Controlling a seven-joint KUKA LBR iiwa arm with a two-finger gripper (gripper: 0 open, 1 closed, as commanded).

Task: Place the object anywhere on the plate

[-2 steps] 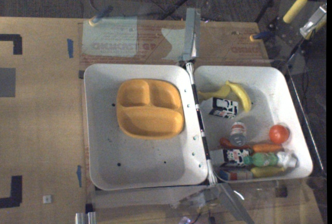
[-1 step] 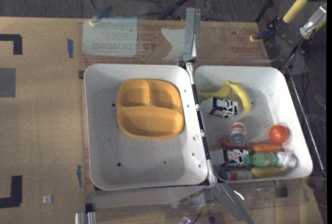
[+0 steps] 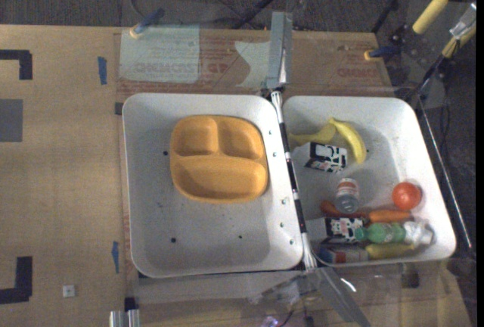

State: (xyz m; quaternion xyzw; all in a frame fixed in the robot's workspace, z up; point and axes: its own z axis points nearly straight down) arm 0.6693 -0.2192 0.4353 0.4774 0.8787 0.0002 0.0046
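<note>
I see the orange divided plate lying in the left bin, toward its far side. Right of the plate, the right bin holds a banana, small milk cartons, a bottle and an orange cup.

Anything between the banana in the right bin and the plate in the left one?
The two bins' adjoining walls run between them, so the banana must be lifted over. The yellow plate lies open in the left bin, nothing on it. A small milk carton sits just beside the banana.
</note>
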